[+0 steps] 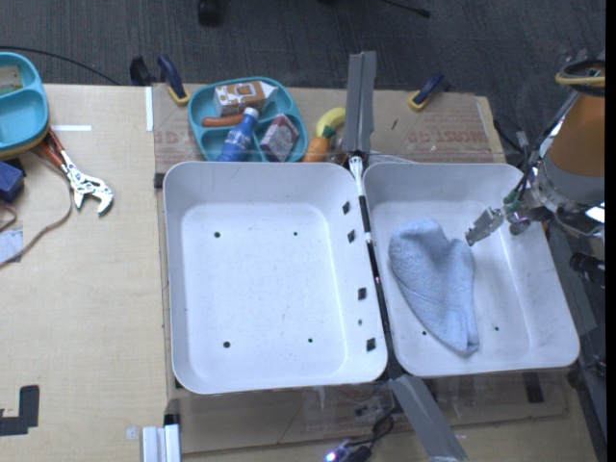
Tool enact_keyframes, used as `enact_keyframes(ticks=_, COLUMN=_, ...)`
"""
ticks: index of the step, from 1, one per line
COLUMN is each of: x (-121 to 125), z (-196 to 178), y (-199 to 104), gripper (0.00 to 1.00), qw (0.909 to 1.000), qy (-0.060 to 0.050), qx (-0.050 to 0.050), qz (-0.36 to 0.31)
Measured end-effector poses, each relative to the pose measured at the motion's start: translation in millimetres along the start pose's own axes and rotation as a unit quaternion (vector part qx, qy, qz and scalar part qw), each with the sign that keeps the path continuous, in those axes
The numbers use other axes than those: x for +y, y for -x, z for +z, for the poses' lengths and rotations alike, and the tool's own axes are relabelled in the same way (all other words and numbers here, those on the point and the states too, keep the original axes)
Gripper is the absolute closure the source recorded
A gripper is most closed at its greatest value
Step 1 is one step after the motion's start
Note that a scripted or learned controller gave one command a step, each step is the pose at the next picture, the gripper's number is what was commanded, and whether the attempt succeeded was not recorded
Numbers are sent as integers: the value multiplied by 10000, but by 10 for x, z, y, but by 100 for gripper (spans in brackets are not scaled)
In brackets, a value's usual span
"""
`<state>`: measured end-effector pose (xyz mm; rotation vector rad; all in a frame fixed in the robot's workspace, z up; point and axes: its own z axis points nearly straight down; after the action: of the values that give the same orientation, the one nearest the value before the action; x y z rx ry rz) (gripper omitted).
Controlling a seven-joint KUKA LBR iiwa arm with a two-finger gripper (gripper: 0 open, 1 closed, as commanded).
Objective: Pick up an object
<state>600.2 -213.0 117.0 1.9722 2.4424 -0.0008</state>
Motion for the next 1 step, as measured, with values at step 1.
enact_keyframes(ticks=1, x=380, z=-389, y=-157, gripper=0, qw=10000, qy=7, qx=-3, qz=-17)
